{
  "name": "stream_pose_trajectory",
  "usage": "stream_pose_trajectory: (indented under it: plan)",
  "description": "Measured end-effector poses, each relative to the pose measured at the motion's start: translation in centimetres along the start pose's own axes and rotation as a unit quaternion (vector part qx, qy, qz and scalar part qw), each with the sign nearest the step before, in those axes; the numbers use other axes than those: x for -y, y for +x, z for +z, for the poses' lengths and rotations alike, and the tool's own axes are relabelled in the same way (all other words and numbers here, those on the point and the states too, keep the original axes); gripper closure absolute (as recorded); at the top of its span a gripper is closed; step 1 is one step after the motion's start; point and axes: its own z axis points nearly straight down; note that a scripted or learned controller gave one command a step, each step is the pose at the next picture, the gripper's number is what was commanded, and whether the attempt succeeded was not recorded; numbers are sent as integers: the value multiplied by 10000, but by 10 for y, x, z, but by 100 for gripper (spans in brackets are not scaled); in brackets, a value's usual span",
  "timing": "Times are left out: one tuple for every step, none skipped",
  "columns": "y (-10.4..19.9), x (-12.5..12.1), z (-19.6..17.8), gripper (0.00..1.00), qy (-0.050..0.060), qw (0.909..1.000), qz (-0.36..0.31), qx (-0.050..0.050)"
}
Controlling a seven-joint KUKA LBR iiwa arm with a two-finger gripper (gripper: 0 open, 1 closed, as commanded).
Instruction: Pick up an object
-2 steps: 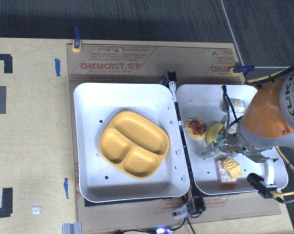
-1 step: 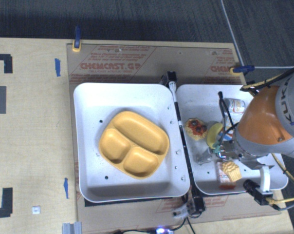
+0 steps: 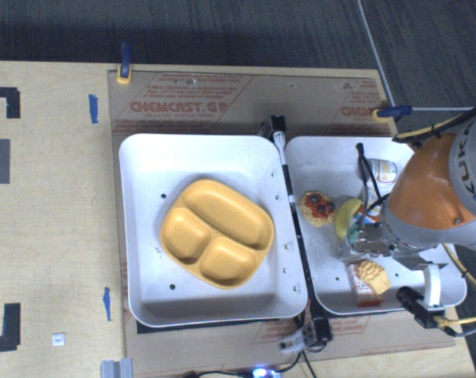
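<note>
Gripper (image 3: 362, 241) sits low in the right bin (image 3: 326, 288) among the yellow-green piece (image 3: 347, 216) and waffle snack (image 3: 370, 273), jaws' state untellable; it should centre on one item before lifting straight up.

divided tray (image 3: 216, 231) lies in left bin (image 3: 143, 164); snacks (image 3: 370, 278) in right.

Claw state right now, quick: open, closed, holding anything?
Claw: cannot be told; it sits low in the right bin among the small items, with nothing visibly gripped.
</note>
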Motion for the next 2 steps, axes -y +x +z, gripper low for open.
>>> stream_pose_trajectory:
  plan:
    - [0, 0, 0, 0, 2, 10000, -2, 0]
    - [5, 3, 11, 0, 47, 10000, -3, -13]
